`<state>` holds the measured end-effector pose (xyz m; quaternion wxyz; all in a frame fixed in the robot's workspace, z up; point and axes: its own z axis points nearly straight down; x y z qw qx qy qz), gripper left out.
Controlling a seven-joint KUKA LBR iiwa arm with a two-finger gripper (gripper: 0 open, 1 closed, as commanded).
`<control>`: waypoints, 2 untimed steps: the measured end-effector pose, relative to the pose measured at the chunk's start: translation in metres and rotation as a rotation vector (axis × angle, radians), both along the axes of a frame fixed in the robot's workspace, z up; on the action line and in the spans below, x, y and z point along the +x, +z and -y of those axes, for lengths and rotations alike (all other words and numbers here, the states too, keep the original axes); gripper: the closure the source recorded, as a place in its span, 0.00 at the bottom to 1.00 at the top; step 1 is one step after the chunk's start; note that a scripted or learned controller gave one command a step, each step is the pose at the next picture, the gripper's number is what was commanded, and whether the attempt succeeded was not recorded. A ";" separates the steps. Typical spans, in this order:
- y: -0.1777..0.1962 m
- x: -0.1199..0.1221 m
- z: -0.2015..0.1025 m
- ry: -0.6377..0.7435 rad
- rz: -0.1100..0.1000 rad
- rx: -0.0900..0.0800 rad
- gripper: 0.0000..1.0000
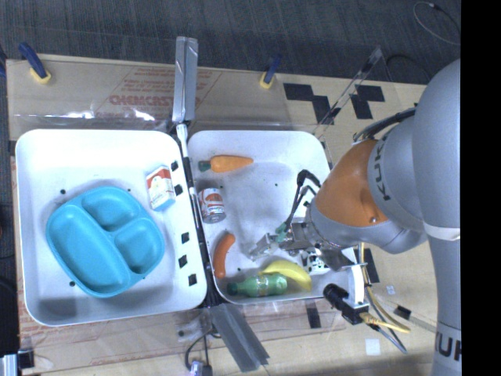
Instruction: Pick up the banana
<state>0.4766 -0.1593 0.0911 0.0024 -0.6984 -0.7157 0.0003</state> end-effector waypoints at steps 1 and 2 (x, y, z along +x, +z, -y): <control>0.002 0.003 0.017 -0.249 0.003 0.006 0.00; 0.000 0.000 0.013 0.009 0.000 0.001 0.00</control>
